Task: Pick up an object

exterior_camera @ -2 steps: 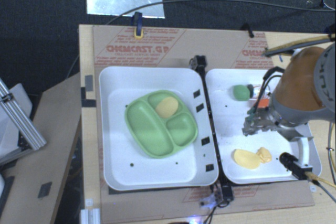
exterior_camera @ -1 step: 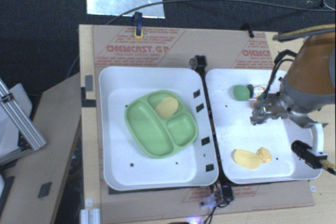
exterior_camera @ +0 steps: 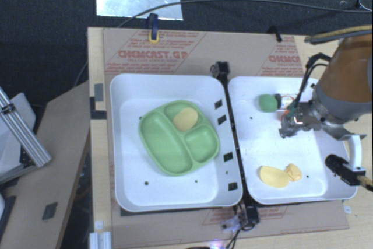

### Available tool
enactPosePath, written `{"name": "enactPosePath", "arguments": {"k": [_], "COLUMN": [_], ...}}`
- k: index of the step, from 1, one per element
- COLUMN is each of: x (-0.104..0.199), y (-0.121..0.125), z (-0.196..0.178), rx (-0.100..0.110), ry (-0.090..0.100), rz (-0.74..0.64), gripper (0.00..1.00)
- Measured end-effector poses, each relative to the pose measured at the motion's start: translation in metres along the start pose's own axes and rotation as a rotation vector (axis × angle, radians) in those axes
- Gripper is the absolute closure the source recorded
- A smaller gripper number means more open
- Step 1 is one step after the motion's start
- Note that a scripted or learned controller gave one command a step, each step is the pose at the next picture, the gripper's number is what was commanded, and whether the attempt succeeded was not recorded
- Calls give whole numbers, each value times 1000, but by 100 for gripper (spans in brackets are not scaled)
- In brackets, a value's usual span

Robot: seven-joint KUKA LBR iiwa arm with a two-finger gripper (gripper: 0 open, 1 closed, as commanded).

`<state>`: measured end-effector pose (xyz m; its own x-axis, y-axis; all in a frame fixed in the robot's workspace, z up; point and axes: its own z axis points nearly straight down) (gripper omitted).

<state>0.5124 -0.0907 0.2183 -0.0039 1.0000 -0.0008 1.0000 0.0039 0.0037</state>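
Pincer [exterior_camera: 287, 124] hangs in the right bin [exterior_camera: 250, 183] beside a green object [exterior_camera: 268, 102]; its spread is unclear.

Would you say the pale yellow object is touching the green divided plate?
Touching: the camera view shows the pale yellow object resting inside an upper compartment of the green divided plate.

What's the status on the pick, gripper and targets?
Gripper low in right bin, beside green object; no grasp visible. Yellow pieces lie near the bin's front. Green tray with yellow item sits in left bin.
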Motion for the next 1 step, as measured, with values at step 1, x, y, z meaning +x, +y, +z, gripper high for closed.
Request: {"name": "enactPosePath", "arguments": {"k": [1], "x": [48], "y": [22], "z": [-12], "rx": [-1], "ry": [2], "rz": [-6], "gripper": [100]}}
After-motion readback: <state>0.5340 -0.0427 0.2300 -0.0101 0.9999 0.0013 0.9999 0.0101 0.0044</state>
